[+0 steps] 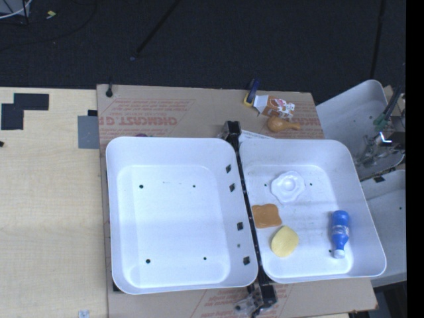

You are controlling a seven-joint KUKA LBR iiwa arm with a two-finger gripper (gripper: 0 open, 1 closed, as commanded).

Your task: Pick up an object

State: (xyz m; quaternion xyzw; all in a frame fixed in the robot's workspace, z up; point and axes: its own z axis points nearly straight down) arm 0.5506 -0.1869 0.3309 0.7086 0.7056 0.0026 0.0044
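The right bin [358, 177] holds several objects. A white fried-egg-shaped piece [288, 186] lies near its middle. A brown toast-like slice [266, 215] sits by the left wall, with a yellow rounded lump [285, 242] just in front of it. Near the right wall lies a small blue bottle [339, 232] with its white end toward the front. My gripper [379, 148] is a dark mechanism at the view's right edge, outside the right bin's far right rim and apart from all the objects. Nothing hangs from it.
The left bin [119, 177] stands beside the right one, with a black divider [242, 197] between them. On the cardboard behind the bins lie an orange-brown object [281, 123], a small packet [279, 105] and a blue-yellow item [251, 93]. A pale grey arm part [354, 105] sits at back right.
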